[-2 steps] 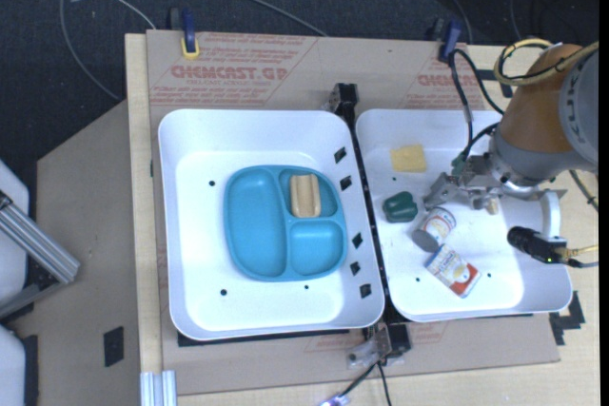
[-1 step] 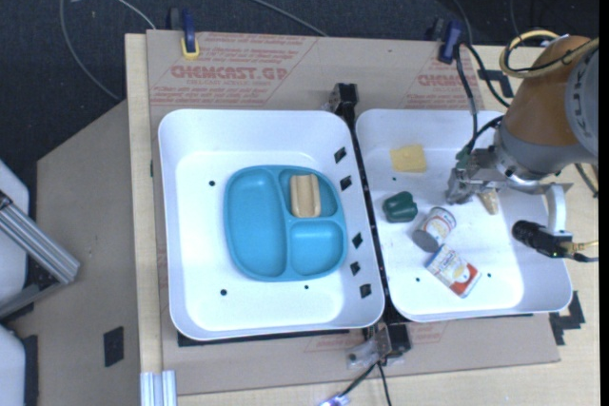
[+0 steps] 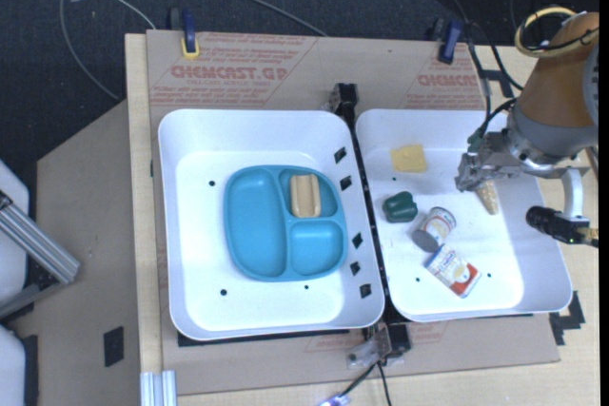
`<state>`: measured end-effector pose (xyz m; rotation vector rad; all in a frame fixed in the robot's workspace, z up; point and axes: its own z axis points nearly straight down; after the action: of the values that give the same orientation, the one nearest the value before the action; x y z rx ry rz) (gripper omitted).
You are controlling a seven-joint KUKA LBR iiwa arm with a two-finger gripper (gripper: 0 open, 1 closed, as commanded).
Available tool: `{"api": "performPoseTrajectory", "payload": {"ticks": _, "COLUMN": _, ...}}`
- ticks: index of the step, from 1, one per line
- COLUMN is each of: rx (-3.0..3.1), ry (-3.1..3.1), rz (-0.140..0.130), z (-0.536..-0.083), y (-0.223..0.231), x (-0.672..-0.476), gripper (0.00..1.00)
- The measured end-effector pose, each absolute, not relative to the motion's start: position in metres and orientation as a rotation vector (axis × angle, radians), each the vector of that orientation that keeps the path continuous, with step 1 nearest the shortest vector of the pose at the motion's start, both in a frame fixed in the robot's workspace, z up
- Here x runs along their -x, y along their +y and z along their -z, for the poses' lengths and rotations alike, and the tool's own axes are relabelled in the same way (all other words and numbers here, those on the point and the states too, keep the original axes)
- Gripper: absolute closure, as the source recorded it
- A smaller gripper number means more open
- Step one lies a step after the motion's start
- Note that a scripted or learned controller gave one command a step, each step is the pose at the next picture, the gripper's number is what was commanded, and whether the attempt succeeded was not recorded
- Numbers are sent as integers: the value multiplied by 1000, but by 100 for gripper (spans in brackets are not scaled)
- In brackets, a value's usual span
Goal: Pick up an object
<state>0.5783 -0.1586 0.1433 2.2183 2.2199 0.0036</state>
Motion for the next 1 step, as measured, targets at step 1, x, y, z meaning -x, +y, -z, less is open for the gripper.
{"api": "performPoseTrajectory", "payload": {"ticks": 1, "rx": -2216, "ry": 2219, "rz": -5, "z": -202, "y": -161, "x": -587, "gripper": 100}}
